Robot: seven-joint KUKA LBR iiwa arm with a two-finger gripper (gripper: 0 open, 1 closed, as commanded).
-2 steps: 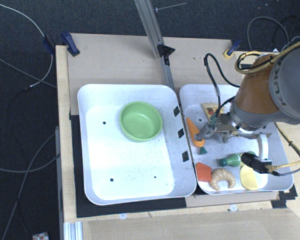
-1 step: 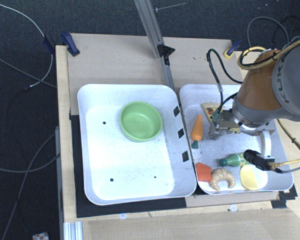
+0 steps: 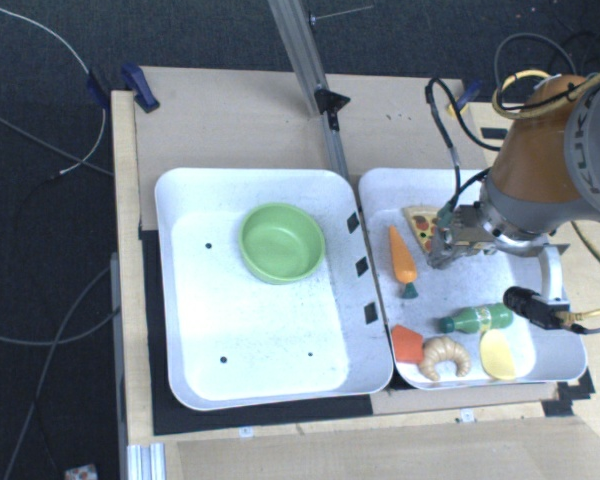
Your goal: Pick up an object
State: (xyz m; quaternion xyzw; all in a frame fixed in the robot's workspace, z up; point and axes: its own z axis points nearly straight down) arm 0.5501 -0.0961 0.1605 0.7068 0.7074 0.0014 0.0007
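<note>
Pizza slice (image 3: 418, 222) partly hidden by gripper (image 3: 442, 252) | carrot (image 3: 402, 256) beside | gripper's opening: cannot tell

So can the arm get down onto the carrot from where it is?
Probably yes. The gripper hangs in the right bin just beside the carrot, which lies apart from the pizza slice and the other toys, with open floor around it.

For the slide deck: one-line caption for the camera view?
Gripper low in right bin by pizza slice; green bowl in left bin.
</note>
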